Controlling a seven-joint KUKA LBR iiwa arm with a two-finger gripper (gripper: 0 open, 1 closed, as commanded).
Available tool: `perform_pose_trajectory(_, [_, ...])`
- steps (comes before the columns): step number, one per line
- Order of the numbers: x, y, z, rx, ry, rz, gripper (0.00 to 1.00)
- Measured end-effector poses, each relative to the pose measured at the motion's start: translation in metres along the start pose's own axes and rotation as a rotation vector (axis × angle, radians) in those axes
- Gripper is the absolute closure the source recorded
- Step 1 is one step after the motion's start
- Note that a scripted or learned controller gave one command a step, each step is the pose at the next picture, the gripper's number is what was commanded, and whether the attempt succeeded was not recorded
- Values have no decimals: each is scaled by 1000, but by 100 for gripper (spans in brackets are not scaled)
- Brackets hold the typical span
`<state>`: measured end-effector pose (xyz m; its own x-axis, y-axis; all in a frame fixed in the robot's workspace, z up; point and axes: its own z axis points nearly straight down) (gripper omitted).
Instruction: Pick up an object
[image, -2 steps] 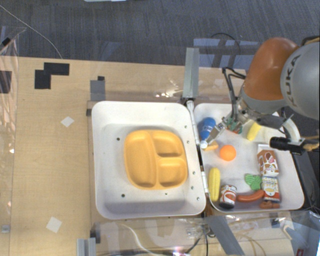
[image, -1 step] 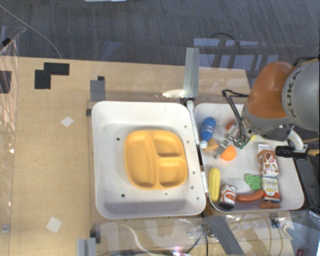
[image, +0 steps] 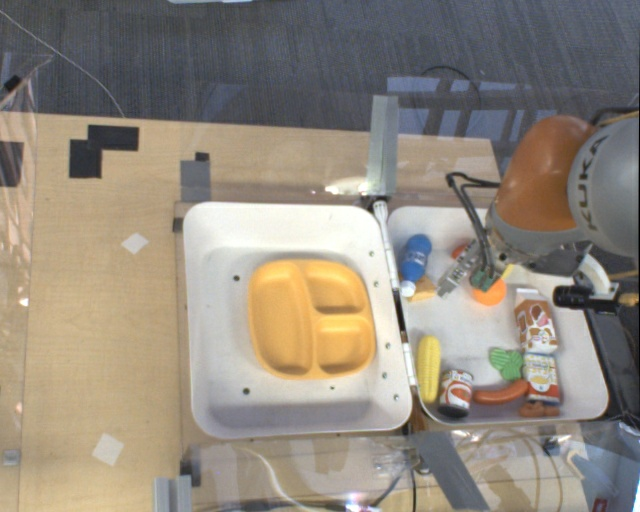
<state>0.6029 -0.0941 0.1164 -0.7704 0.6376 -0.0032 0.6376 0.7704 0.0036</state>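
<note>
Orange object (image: 489, 292) | under fingers (image: 470, 272) | arm (image: 560, 190) slanting from right

A: How is the scene lit?
B: Brightly and evenly from above. The white bins (image: 200, 330) look nearly washed out, and glare spots sit on the desk (image: 100, 300) near its far and near edges.
A: Sharp?
B: Slightly soft throughout; shadows are faint.

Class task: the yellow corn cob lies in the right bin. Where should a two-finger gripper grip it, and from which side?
Grip the yellow corn cob across its narrow middle, coming straight down. It lies flat, lengthwise beside the right bin's left wall, so the fingers likely fit best closing across its width.
</note>
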Motion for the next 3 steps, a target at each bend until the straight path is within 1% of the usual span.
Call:
perform_pose_trajectory(1, [0, 0, 0, 0, 1, 0, 0])
perform_pose_trajectory(2, [-63, -7, 30, -1, -4, 142, 0])
perform_pose_trajectory(3, [-64, -5, 17, -6, -10, 137, 100])
